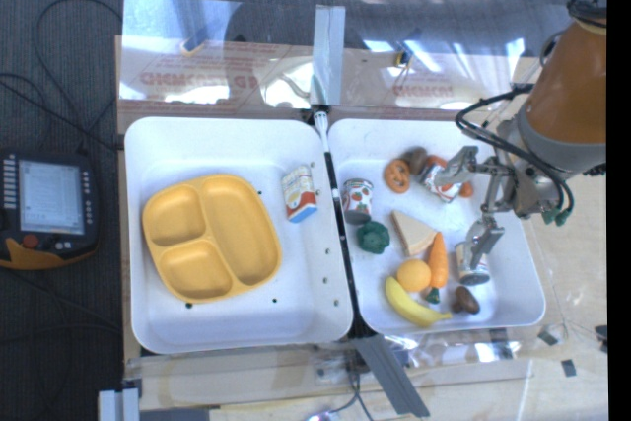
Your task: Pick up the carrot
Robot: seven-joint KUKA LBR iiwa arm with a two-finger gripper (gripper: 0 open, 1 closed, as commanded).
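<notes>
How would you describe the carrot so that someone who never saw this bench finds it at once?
Look in the right white bin, in the half nearer the camera. The carrot lies there on end, just right of the orange and above the banana, with the end effector close on its right. It is the one slim, pointed orange thing; the orange is round and the banana is yellow.

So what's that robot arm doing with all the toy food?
It's trying to pick up the carrot. The tool hangs low in the right bin, just right of the carrot, which lies beside an orange and above a banana. Nothing is between its fingers yet. The left bin holds a yellow divided plate and a small carton.
</notes>
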